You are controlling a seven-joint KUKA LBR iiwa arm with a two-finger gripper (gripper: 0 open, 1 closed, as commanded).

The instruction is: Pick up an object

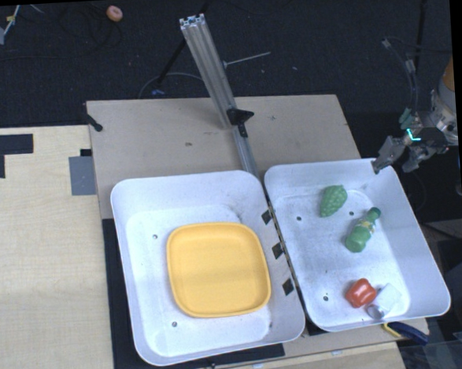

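Jaws of the gripper [395, 157] hang at the upper right corner of the right bin [424, 241], above its rim, and they look dark and small against the black background; whether they stand wide or narrow cannot be told, and nothing shows between them. Grey arm parts with teal marks reach in from the right edge just behind them. Inside the right bin lie three things, all apart from the gripper: a bumpy green toy [332, 200] near the top, a green bottle [362, 231] with a darker cap tilted in the middle, and a red object [361, 293] near the bottom corner, touching a small grey piece beside it. A square yellow plate [218, 268] rests flat in the left bin [135, 226]. Both bins sit side by side on the tan table [172, 136], and a silver metal rail [215, 70] slants up from between them.
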